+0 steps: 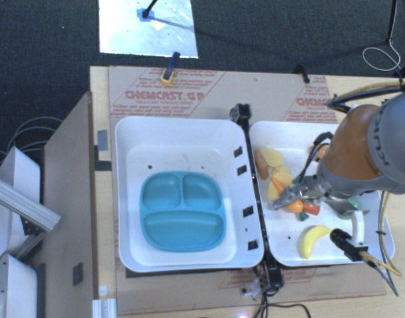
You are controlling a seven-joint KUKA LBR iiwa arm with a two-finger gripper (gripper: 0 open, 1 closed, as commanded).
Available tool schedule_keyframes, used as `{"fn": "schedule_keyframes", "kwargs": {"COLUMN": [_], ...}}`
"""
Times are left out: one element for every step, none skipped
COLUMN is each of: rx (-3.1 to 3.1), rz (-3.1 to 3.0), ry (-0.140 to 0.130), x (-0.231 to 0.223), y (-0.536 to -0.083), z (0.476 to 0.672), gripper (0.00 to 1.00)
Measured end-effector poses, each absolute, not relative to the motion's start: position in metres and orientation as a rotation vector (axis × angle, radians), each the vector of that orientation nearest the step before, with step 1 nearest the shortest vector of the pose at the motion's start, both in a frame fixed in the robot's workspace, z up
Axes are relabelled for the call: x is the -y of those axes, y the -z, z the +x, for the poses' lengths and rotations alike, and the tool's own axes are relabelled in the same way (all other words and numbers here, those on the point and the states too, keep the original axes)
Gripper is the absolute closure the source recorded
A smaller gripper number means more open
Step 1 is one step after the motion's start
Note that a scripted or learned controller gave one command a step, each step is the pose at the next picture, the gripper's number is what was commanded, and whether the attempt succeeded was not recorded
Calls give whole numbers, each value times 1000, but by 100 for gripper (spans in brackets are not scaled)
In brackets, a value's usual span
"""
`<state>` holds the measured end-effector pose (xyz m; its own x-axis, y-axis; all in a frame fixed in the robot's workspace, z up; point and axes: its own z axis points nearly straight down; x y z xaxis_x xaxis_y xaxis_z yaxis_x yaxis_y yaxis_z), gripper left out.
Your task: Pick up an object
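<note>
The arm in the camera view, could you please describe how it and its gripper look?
The arm is a thick, rounded grey body with a broad orange band above the wrist. Dark cables run down beside it. The gripper is small, metallic grey, with thin fingers.

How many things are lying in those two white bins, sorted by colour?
Blue: 1, the divided plate
Yellow: 1, the banana
Yellow-orange pieces: about 3, clustered
Orange-red bits beside the hand: about 2
Total: about 7; the cluster overlaps, so counts are approximate.

Even, bright overhead light is seen; white bins (189, 128) are slightly overexposed, glare is noted on the foil sheet (148, 18), shadows are soft, focus mildly soft.
</note>
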<state>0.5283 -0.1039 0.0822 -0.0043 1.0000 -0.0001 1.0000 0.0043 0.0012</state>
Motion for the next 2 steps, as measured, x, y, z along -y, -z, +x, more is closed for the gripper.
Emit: {"fn": "schedule_keyframes", "kwargs": {"rx": [-2221,-2227], "rz": [2215,2205], "ry": [-6,-12], "x": [104,50], "y": [-96,-201], "z": [529,576], "gripper": [100,100]}}
